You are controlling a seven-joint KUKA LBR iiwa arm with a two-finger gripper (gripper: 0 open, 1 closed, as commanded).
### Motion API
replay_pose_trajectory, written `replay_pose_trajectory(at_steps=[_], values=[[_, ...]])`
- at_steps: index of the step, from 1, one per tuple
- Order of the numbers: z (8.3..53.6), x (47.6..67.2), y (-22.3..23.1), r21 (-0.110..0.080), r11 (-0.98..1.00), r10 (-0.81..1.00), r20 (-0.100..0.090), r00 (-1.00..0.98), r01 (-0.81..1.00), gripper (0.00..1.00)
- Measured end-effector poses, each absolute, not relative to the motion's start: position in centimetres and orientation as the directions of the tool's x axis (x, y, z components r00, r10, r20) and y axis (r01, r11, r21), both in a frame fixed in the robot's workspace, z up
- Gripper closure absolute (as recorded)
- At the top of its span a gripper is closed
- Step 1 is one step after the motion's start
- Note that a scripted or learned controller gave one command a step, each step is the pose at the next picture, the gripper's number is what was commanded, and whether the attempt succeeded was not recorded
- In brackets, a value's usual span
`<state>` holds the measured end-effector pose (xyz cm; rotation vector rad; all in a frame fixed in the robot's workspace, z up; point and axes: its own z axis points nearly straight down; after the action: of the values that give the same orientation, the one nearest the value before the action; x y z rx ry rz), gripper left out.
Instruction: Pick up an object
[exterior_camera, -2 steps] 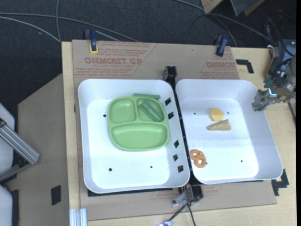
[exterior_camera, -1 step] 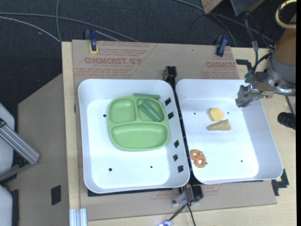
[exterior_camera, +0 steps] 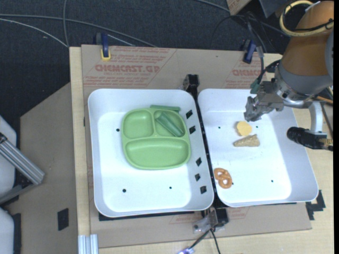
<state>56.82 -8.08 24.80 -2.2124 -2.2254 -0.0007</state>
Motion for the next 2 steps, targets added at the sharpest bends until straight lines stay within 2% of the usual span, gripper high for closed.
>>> replay_pose_trajectory(at_steps=[2], values=[[24.0,58.7,2.4,0.002,0.005,1.0,0.002,-0.005,1.0,1.0]])
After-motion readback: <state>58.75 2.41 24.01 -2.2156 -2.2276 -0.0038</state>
